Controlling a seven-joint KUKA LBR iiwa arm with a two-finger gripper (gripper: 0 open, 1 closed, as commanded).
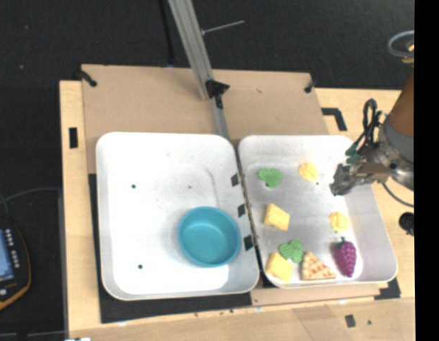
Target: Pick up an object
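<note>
My gripper [342,181] hangs over the right side of the right bin [369,212], reaching in from the right edge. It sits to the right of a small yellow piece [308,170] and above another yellow piece [339,222]. I see nothing in its grasp. Lying in the same bin are a green piece [270,177], a yellow wedge [277,217], a second green piece [292,250], a yellow block [279,267], a pizza slice [315,268] and purple grapes [345,256]. A blue bowl [209,236] sits in the left bin [134,169].
A grey pole [194,41] slants up from the divider between the bins. Cables and a black fixture [369,119] sit by the arm at the right. A handheld device [6,258] lies off the bench at the far left.
</note>
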